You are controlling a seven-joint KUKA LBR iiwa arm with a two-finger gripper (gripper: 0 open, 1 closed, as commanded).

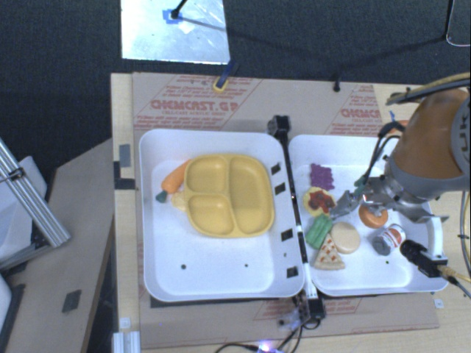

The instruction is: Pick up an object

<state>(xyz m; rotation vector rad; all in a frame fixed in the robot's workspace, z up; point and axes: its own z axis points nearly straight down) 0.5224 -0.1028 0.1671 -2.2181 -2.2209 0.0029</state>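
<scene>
White right bin point(412, 274) has all the candidates – purple grapes point(321, 175), a red-and-yellow toy point(319, 199), green piece point(319, 231), pizza slice point(330, 256), round bun point(346, 237), small can point(392, 236), orange ring-shaped piece point(373, 215). Gripper point(347, 201) is low over the middle of that bin, tips just beside the red-and-yellow toy and above the bun. Can't tell if it's spread or closed – too small and blurred. Nothing visibly between the tips, nothing lifted, so I'd call the pick not done yet: at the approach/grasp stage. Left bin point(158, 271) holds a yellow divided tray point(224, 195) with a carrot point(174, 176) touching its left edge – well clear of the arm. Left to do: close on one item, lift.
</scene>
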